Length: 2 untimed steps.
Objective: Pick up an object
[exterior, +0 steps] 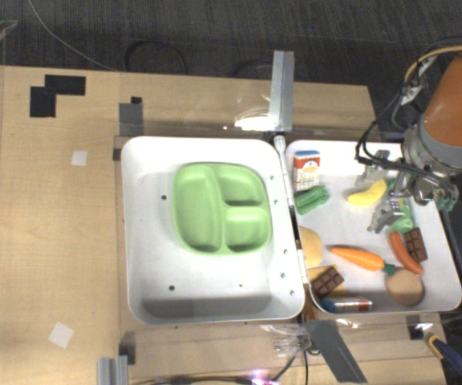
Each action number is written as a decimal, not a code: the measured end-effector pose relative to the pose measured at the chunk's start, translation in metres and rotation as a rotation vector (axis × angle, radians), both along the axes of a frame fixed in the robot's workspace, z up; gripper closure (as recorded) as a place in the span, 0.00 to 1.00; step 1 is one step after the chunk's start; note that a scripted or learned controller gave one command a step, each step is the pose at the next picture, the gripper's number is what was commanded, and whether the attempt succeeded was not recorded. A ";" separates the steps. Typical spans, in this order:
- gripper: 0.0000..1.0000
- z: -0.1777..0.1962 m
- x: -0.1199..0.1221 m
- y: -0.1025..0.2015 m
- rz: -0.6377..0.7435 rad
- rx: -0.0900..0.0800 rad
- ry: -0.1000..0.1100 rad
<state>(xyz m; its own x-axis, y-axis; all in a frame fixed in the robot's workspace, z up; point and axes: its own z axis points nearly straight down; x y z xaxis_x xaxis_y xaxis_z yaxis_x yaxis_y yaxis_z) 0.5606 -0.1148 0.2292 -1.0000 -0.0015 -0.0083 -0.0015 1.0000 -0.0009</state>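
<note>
Banana (366,196) lies ungrasped in the right bin (452,291); the gripper (391,208) hovers just beside it, fingers apparently open, so pickup remains undone.

A robot test lab is showing here: a pale wooden bench (46,239) is sitting on dark carpet (175,14), carrying two white bins (143,295) left of the gripper (395,207), with black markers (54,93), metal brackets (282,87) and loose cables (62,38) lying behind it.
</note>
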 end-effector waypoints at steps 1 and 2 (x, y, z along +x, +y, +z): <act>0.00 -0.131 -0.014 -0.016 0.103 -0.002 -0.005; 0.00 -0.138 -0.044 -0.027 0.063 -0.002 -0.012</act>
